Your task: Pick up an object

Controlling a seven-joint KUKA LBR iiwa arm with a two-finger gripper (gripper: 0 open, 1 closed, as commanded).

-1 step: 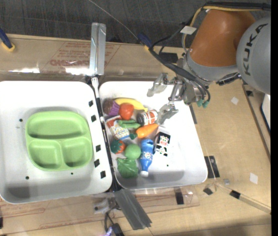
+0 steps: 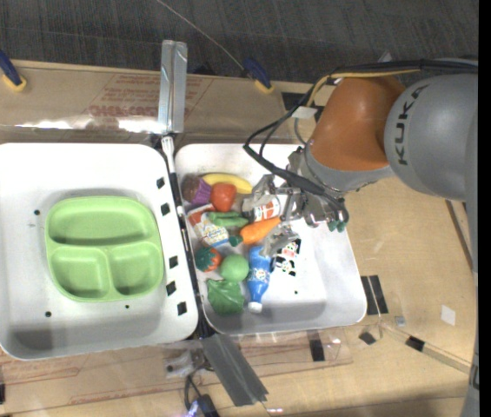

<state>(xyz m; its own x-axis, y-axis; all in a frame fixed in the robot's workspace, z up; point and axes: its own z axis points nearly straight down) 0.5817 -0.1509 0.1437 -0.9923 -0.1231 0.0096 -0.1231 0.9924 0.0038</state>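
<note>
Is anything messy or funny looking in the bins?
Nothing looks broken or spilled. The toy food, like the banana, carrot and blue bottle, is jumbled in a heap on the left side of the right bin, while the green divided tray lies neatly in the left bin.

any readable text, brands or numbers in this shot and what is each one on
"KUKA": dark letters running vertically on the grey arm, by the orange band.
Faded red print on the brown cardboard behind the bins: too blurred to read.
Label on the small can in the right bin: too small to read.
Blue bottle label: unreadable.
</note>
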